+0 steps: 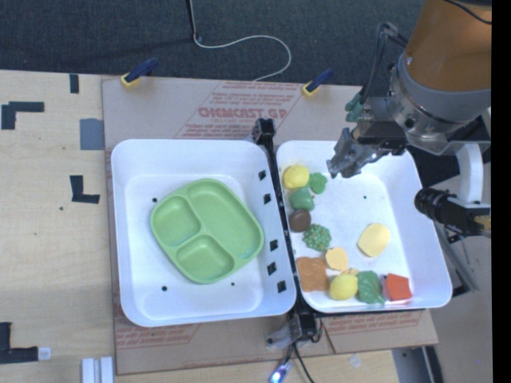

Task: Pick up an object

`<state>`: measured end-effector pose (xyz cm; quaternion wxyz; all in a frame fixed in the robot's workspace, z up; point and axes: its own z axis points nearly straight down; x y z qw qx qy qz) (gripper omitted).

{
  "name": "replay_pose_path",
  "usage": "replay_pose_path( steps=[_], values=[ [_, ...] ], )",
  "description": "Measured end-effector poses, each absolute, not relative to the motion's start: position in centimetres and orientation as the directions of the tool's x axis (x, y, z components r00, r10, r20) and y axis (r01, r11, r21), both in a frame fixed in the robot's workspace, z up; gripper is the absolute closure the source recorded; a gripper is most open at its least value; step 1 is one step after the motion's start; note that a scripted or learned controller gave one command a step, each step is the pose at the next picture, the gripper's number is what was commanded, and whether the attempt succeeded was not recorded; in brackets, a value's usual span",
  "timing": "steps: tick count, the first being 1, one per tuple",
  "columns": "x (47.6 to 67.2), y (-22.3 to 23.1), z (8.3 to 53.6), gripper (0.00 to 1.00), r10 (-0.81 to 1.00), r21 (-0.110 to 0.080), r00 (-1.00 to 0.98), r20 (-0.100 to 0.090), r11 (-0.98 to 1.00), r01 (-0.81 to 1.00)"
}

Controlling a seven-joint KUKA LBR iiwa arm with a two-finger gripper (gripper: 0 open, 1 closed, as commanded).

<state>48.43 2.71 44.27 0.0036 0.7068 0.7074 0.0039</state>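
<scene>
I was looking down on a robotics lab bench, not a kitchen. A cardboard sheet (239, 110) was fixed to the wooden bench (48, 214) with a yellow-and-blue clamp (138, 72) at its far left and another clamp (318, 80) further right. Black tape marks (20, 114) sat on the wood at the left. A thin white cable (239, 42) trailed over dark carpet (80, 14) at the far side. Two white bins (128, 166) sat side by side, the right one holding toy food (317, 236).
</scene>
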Motion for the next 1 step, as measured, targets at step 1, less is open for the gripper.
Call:
replay_pose_path(
  steps=[1],
  values=[
    [48.40,7.46,50.05,1.00,1.000,0.006,-0.006,0.002,0.006,1.000]
  ],
)
